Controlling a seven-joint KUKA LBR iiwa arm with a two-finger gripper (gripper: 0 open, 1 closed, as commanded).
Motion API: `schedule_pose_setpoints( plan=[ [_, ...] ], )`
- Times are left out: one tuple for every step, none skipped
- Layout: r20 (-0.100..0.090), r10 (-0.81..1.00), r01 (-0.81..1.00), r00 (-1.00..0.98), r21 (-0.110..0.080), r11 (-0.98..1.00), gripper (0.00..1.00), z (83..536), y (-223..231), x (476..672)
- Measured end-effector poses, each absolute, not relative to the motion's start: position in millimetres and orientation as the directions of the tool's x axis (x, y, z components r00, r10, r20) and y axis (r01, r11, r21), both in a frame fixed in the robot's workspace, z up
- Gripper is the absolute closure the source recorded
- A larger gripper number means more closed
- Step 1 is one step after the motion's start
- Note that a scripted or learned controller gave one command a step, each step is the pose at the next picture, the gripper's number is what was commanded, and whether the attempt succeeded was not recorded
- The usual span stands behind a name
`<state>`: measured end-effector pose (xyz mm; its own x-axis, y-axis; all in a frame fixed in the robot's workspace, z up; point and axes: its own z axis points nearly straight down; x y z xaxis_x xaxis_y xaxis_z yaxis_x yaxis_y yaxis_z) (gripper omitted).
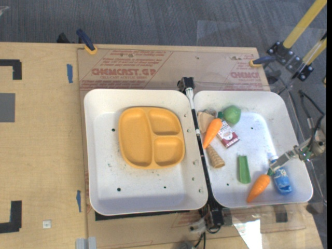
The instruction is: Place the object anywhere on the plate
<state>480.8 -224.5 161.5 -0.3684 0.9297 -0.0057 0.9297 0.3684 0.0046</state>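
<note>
The two-finger gripper (273, 163), fingers spread, hovers beside the small orange plastic carrot (259, 188) in the right bin. Judged light, rigid, slippery: grasp across its thick middle.

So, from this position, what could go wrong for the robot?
1. The gripper sits where a blue object and an orange carrot lie close together near the right bin's wall, so it may pinch both, or slip.
2. The plate is in the left bin, so a weakly held item could drop while crossing the divider.
</note>
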Motion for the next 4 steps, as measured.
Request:
schedule_pose_setpoints(
  plan=[
    [-0.003,0.999,0.999,-0.033,0.004,0.033,0.0,173,-224,480.8],
    [0.0,0.875,0.875,-0.483,0.001,0.483,0.0,123,-217,483.6],
    [-0.007,0.933,0.933,-0.361,0.006,0.361,0.0,201,-224,481.7],
    [0.001,0.789,0.789,-0.615,0.001,0.615,0.0,135,-223,479.8]
  ],
)
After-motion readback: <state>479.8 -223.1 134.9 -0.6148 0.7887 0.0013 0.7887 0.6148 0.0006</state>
